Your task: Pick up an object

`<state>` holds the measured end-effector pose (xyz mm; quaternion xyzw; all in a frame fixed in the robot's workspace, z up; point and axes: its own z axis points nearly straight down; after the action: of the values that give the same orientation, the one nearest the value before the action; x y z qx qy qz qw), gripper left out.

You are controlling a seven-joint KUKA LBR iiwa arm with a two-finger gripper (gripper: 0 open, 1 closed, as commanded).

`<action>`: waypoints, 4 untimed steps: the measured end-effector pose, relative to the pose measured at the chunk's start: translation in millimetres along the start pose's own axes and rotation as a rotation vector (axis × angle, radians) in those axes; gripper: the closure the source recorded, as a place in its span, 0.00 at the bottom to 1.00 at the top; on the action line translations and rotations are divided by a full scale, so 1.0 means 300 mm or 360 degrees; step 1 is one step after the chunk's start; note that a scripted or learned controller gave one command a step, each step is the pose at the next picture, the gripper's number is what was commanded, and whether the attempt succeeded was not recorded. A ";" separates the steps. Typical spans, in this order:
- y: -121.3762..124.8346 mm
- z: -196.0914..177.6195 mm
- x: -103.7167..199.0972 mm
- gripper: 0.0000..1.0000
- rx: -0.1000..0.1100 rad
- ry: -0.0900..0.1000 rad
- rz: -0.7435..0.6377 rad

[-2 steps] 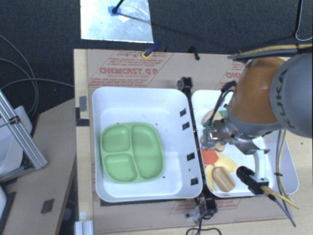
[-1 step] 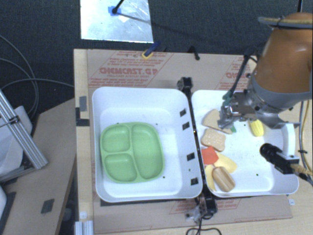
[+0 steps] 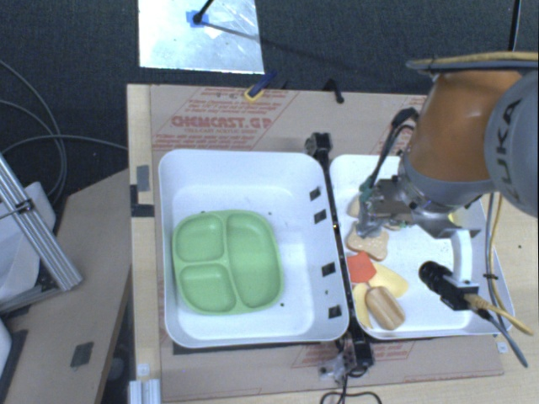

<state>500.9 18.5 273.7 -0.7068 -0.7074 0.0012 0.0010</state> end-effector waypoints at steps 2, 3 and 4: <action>-0.052 0.022 0.513 1.00 -0.0002 0.0005 -0.0021; 0.020 -0.184 0.261 1.00 -0.0015 0.0000 0.0006; 0.019 -0.211 0.273 1.00 -0.0013 0.0002 -0.0009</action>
<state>506.7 100.4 337.1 -0.7048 -0.7094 -0.0020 -0.0013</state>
